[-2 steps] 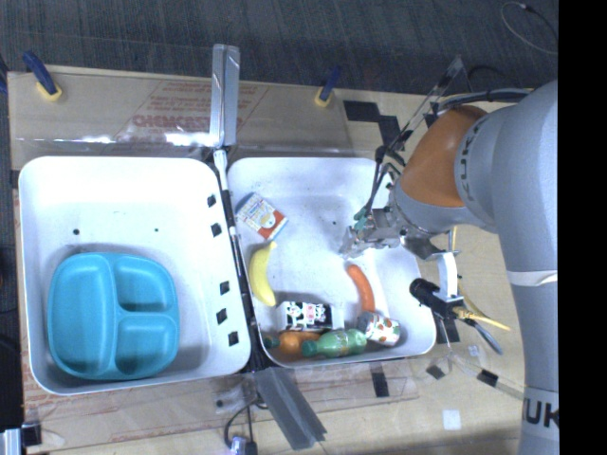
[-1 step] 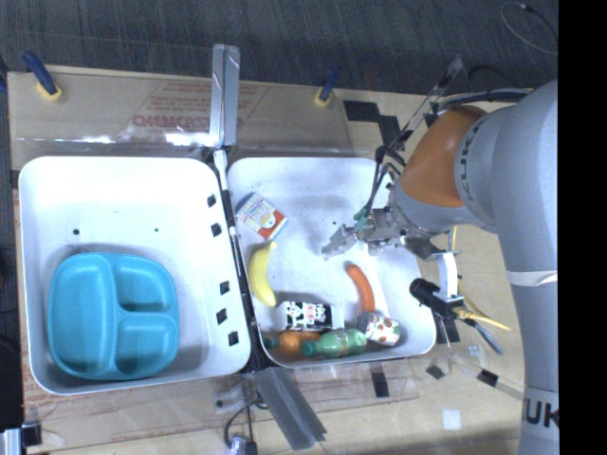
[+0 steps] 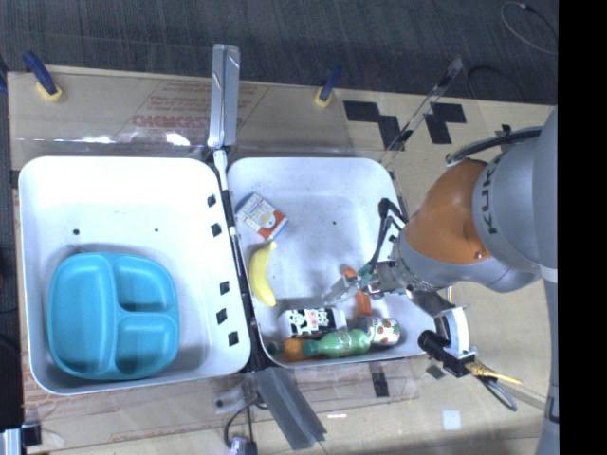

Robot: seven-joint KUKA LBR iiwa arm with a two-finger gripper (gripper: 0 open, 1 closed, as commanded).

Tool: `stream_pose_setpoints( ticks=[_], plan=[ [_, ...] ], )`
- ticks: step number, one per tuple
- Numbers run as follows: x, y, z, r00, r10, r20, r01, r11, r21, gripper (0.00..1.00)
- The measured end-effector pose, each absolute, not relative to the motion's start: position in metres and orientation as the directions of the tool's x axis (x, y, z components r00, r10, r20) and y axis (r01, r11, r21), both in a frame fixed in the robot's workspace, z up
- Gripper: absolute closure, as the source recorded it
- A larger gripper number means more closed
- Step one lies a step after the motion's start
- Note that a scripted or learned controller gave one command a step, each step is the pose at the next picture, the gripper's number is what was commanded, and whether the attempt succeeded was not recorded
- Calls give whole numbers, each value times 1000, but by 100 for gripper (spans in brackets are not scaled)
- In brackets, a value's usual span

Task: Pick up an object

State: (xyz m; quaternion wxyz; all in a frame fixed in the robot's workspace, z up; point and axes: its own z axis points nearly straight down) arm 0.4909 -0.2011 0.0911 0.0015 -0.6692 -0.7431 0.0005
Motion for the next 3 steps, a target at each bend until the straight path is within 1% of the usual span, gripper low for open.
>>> stream_pose_setpoints(
  ticks=[1, 2, 3],
  plan=[
    [491, -201, 91, -104, 995, 1, 995, 104, -3, 0],
    [491, -201, 101, -111, 994, 1, 994, 111, -4, 100],
    [558, -137, 185, -152, 988, 1, 988, 152, -2, 100]
  ],
)
